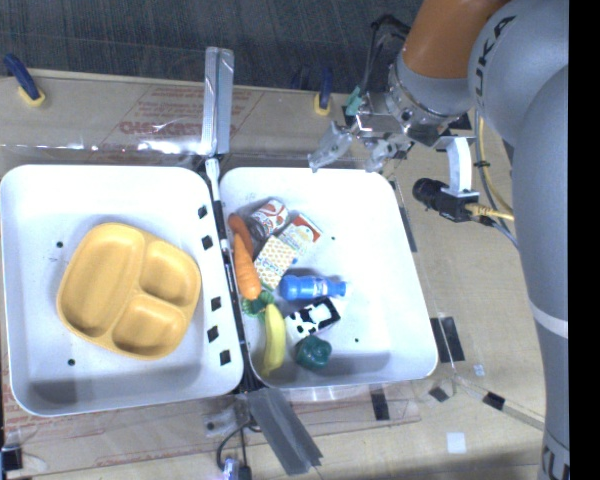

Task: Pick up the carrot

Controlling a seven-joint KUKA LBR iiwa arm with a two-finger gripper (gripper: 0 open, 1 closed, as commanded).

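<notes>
The carrot (244, 265) is orange with a green top and lies lengthwise along the left wall of the right bin (390, 268), next to the divider. My gripper (358, 148) hovers above the far rim of that bin, up and to the right of the carrot and well apart from it. Its fingers (328, 152) stand open with nothing between them.
Beside the carrot lie a banana (272, 338), a blue bottle (308, 288), snack packets (280, 236), a black-and-white item (313, 317) and a dark green piece (312, 352). The left bin (30, 298) holds a yellow divided tray (128, 288). The right half of the right bin is bare.
</notes>
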